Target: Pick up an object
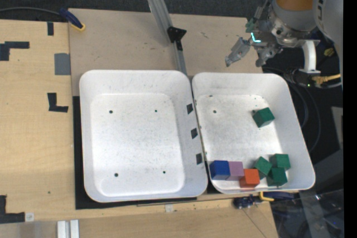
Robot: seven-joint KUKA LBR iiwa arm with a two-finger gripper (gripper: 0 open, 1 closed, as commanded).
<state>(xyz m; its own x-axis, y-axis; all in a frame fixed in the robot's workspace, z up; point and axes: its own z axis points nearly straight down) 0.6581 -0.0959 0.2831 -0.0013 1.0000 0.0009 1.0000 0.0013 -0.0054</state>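
Camera view: right bin (290,98), coloured blocks (249,171).

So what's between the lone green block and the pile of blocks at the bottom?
Nothing: in the camera view, just bare white bin floor separates the lone green block from the cluster of blocks.

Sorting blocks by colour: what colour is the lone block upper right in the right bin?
Green, clearest in the camera view.

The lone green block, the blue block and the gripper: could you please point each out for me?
lone green block (263,117), camera view, its top face.
blue block (220,169), camera view, its top face.
gripper (236,55), camera view, between its fingertips.
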